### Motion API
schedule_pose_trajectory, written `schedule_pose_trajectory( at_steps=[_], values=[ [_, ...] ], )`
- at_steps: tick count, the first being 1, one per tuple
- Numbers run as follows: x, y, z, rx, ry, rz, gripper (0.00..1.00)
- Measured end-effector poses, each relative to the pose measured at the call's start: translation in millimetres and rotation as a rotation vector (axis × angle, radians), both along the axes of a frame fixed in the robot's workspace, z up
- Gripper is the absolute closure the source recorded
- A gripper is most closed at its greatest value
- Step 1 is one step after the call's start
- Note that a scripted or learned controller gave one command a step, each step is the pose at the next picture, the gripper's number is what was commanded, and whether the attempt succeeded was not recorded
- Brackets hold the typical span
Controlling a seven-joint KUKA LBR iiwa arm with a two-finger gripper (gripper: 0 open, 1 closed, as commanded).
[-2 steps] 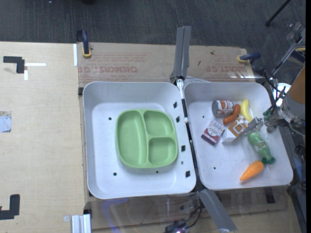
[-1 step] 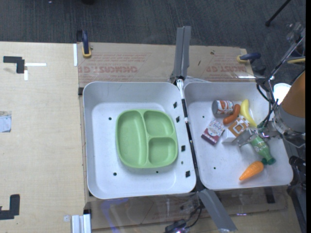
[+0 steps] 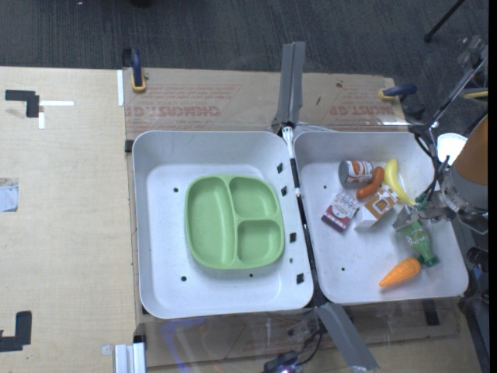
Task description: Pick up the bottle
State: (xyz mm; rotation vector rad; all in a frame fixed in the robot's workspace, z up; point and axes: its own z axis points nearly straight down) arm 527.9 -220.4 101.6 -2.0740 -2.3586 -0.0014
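Observation:
The bottle [image 3: 420,245] is green with a pale label and lies in the right bin [image 3: 342,282] near its right wall, just above an orange carrot [image 3: 401,273]. My gripper [image 3: 415,217] comes in from the right edge and hovers low over the bottle's upper end. The grey wrist and cables behind it hide part of the bin's right rim. I cannot make out whether the gripper touches the bottle.
The right bin also holds a can [image 3: 356,171], a sausage [image 3: 371,183], a banana [image 3: 396,180], a small orange-and-white carton [image 3: 380,205] and a dark red packet [image 3: 340,210]. A green divided plate [image 3: 234,222] lies in the left bin [image 3: 155,208].

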Motion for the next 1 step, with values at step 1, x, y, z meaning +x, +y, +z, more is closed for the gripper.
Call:
schedule_pose_trajectory(
  at_steps=[1],
  values=[
    [10.3,30.2,111.0,-0.003,0.001,-0.430,1.00]
  ],
)
